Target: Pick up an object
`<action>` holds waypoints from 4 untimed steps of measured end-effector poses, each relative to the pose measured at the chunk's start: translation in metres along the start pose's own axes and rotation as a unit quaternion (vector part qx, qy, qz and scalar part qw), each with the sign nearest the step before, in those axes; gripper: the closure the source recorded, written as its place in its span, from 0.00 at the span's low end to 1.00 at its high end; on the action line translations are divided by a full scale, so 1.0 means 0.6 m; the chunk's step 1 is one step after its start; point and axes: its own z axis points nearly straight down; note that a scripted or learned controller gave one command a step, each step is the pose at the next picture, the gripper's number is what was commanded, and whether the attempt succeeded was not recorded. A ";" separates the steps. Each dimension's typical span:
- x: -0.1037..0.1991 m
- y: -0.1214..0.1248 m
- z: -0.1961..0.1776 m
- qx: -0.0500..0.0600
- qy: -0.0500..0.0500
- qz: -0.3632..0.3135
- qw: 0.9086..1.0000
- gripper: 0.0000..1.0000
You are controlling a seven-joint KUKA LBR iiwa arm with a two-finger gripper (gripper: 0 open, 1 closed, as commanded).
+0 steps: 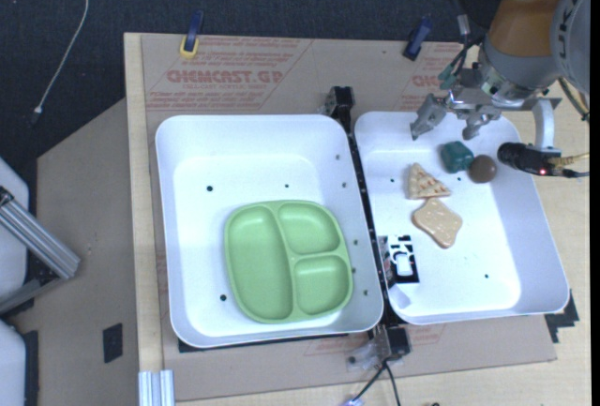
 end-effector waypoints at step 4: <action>0.031 0.004 0.187 -0.006 0.000 -0.001 1.000 0.00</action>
